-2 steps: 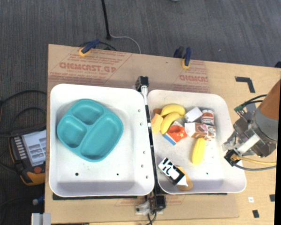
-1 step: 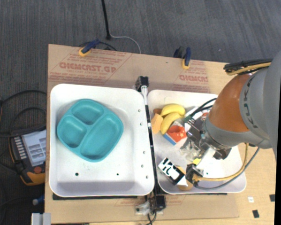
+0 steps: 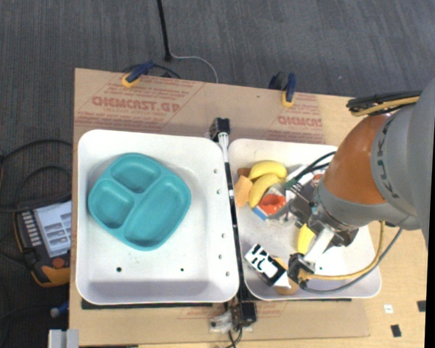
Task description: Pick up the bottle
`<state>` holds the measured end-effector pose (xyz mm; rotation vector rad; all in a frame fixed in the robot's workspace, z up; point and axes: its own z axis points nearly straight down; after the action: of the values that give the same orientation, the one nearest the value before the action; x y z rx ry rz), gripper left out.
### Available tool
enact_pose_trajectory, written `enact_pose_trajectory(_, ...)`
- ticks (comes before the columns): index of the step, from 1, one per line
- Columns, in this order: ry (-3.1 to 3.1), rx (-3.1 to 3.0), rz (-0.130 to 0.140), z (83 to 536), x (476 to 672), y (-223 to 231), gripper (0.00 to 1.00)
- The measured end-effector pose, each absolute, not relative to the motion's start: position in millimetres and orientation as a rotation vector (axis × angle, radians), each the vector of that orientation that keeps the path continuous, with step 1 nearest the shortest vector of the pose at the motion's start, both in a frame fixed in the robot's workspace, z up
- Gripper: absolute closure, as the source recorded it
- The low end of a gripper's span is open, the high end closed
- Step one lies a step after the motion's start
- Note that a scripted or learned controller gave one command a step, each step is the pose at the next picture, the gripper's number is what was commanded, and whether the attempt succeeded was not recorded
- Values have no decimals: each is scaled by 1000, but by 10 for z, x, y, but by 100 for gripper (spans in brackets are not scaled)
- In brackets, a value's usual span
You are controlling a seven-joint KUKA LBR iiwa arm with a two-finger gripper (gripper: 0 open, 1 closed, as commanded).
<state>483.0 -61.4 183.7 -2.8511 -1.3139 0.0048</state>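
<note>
In the right bin [image 3: 357, 286] a clear bottle with a red part [image 3: 271, 204] lies just below two yellow bananas [image 3: 264, 178]. My gripper [image 3: 297, 207] hangs low over the middle of that bin, right beside the bottle's right end. The grey wrist and orange band [image 3: 353, 158] cover the gripper from above. Whether anything sits between the gripper and the bottle is hidden.
An orange piece [image 3: 242, 188] lies left of the bananas by the bin's wall. A black-and-white object [image 3: 262, 261] rests at the right bin's front. The left bin [image 3: 96, 272] holds a teal divided plate [image 3: 139, 200]. Clamps [image 3: 287, 90] grip the board's far edge.
</note>
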Motion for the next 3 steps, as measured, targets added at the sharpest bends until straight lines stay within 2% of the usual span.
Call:
enact_pose_trajectory(1, -1045, -2961, 4, 1837, 4832, 53, 0)
enact_pose_trajectory(2, -1195, -2908, 1, 2262, 4833, -1552, 0)
enact_pose_trajectory(3, -607, -3083, 4, 2912, 4836, -2031, 0)
